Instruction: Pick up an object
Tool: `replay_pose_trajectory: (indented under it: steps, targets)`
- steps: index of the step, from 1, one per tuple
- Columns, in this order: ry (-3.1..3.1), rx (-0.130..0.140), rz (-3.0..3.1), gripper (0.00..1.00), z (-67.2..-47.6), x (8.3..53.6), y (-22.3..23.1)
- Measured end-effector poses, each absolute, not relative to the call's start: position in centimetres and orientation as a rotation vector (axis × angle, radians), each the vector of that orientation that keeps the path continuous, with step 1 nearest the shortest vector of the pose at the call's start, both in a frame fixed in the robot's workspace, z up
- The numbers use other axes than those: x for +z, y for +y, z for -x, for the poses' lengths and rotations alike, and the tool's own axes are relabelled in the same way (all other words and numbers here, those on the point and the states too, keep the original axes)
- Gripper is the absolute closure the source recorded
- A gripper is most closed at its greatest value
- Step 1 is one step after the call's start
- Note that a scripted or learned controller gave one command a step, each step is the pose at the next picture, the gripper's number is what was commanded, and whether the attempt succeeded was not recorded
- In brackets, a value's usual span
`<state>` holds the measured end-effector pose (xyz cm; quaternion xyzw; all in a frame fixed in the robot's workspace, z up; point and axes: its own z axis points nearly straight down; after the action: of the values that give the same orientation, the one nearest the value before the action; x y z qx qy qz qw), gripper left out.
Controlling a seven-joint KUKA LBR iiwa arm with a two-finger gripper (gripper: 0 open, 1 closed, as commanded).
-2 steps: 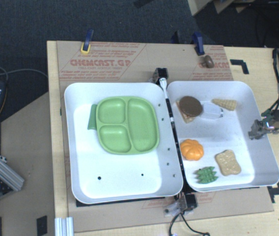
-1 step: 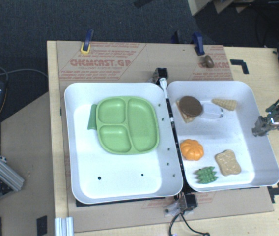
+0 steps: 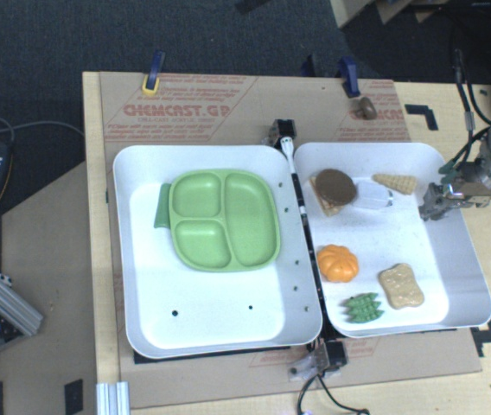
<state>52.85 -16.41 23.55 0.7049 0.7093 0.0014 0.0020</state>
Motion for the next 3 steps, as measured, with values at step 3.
replay_pose_trajectory:
  steps: [3]
  targets:
    - [2.227, 0.007, -2.213, 1.0, -63.5, 23.0, -3.7]
